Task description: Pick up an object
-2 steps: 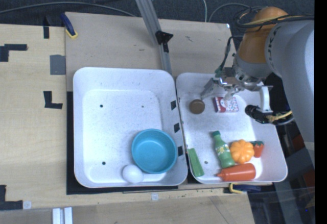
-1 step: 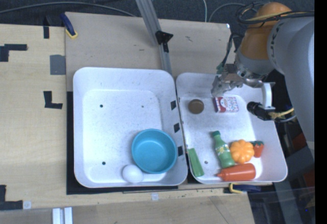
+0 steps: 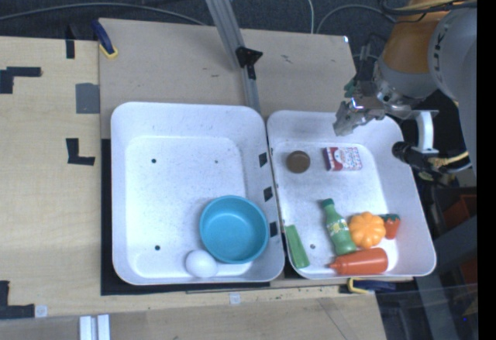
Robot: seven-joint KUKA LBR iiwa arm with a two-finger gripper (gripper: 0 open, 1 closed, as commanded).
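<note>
Above the far edge of the right bin (image 3: 403,199), the gripper (image 3: 346,121) hangs off the grey arm with nothing visibly between its fingers; at this slant I cannot tell whether they stand apart or together. The nearest candidates lie just near of it: a red-and-white packet (image 3: 342,158), its long axis running left to right, and to that packet's left a brown disc (image 3: 298,162), round and so with no axis to match. Farther toward the near edge sit a green bottle (image 3: 335,227) lying roughly far-to-near, an orange pumpkin (image 3: 366,228) touching it, a red piece (image 3: 391,225) at the pumpkin's right, an orange-red carrot (image 3: 361,261) lying left to right, and a green stick (image 3: 297,246) against the left wall. The left bin (image 3: 124,176) holds a blue bowl (image 3: 233,228) with a white ball (image 3: 201,262) beside it, well apart from the gripper. By my reckoning the packet is the likeliest target: a short move toward the near side and a descent.
</note>
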